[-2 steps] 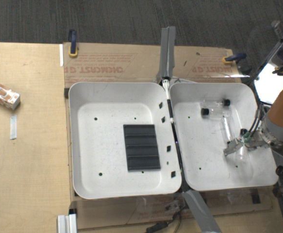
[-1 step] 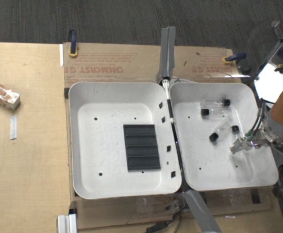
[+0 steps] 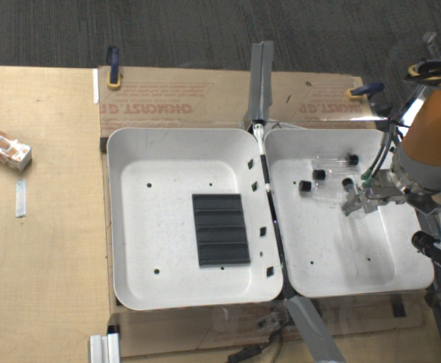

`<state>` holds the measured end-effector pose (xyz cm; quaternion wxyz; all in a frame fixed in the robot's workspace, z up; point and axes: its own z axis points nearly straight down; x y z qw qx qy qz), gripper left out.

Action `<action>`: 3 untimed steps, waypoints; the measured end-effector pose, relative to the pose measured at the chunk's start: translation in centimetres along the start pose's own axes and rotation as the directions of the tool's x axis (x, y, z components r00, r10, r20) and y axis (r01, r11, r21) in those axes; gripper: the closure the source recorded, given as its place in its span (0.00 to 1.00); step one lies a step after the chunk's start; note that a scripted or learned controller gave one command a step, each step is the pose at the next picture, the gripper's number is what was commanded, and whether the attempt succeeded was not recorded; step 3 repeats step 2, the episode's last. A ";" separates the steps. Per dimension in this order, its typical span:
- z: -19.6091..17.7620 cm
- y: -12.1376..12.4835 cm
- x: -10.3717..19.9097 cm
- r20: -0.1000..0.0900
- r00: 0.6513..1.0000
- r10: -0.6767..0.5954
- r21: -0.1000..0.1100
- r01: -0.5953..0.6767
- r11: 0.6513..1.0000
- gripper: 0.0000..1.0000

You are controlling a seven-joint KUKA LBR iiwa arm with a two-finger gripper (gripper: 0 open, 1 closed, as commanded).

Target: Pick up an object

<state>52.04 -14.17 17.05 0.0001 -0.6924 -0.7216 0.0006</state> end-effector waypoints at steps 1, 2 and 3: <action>-5.1 1.1 7.1 0.000 1.000 -0.026 0.001 0.026 1.000 1.00; -4.9 5.1 9.9 0.001 1.000 0.016 0.002 -0.016 1.000 1.00; -4.9 5.1 9.9 0.001 1.000 0.016 0.002 -0.016 1.000 1.00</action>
